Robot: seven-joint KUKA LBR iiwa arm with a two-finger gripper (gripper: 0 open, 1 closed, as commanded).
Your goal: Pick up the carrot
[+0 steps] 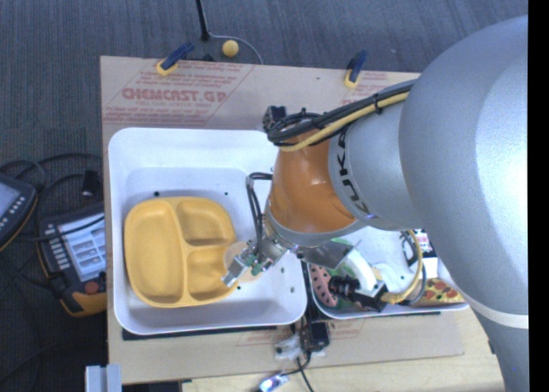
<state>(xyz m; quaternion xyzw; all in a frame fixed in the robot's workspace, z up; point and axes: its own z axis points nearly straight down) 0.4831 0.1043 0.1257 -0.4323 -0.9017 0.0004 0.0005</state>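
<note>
My gripper (pixel 242 267) is low in the left bin (pixel 184 147), at the right edge of a yellow divided plate (pixel 176 249). A small orange-tan piece (pixel 256 268) shows right beside the gripper tip, touching it or nearly so; it may be the carrot, but it is too small and too covered to be sure. The orange wrist band (pixel 307 193) and the grey arm hang over the bin's right side and hide what lies below them.
The right bin (pixel 390 308) holds several toy foods: a pizza slice (pixel 443 291), a red slice with seeds (pixel 319 282), a green piece (pixel 341 289) and white items (pixel 377 275). The large grey arm covers most of that bin. Cables run along the wrist.
</note>
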